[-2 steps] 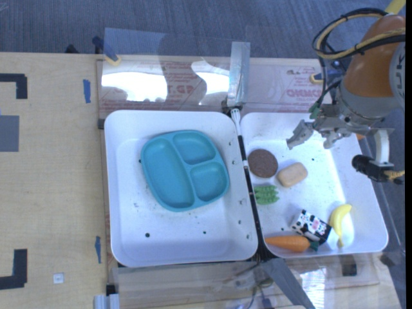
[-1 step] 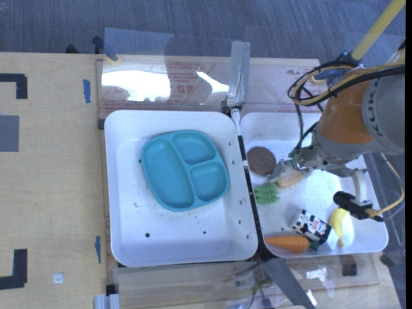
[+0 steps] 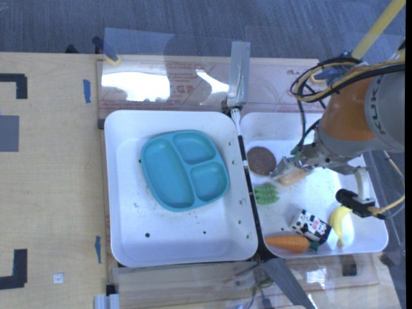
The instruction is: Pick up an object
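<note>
My gripper (image 3: 285, 168) is low in the right bin (image 3: 370, 237), coming off the grey arm with the orange band. It sits just right of a brown round disc (image 3: 260, 159) and directly over a small tan piece (image 3: 291, 177), which touches its tip. A green leafy item (image 3: 266, 195) lies just below the disc. Along the bin's front lie an orange carrot (image 3: 288, 243), a black-and-white patterned block (image 3: 310, 224) and a yellow banana (image 3: 342, 224).
The left bin (image 3: 129, 237) holds a blue divided plate (image 3: 185, 169). A grey ridge (image 3: 246, 179) separates the two bins. Black and yellow cables loop above the arm at the upper right, and a wooden board lies to the left of the bins.
</note>
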Controlling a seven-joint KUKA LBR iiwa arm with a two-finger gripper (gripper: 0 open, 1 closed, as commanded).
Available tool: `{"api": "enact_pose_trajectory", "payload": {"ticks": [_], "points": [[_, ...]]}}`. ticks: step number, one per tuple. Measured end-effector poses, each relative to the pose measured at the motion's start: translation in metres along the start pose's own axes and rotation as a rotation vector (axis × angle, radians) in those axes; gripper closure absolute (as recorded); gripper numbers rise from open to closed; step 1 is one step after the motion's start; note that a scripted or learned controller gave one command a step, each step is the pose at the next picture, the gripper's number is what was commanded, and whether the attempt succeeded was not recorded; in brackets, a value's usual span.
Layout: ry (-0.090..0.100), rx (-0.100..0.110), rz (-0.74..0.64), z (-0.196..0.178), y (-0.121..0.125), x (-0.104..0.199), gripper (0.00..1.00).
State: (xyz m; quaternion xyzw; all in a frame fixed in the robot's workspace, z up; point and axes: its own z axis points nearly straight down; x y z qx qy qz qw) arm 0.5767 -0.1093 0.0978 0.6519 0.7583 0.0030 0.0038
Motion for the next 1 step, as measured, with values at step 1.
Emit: {"api": "enact_pose_trajectory", "payload": {"ticks": [1], "points": [[-0.002, -0.004, -0.114, -0.1088, 0.0189, 0.0007, 1.00]]}}
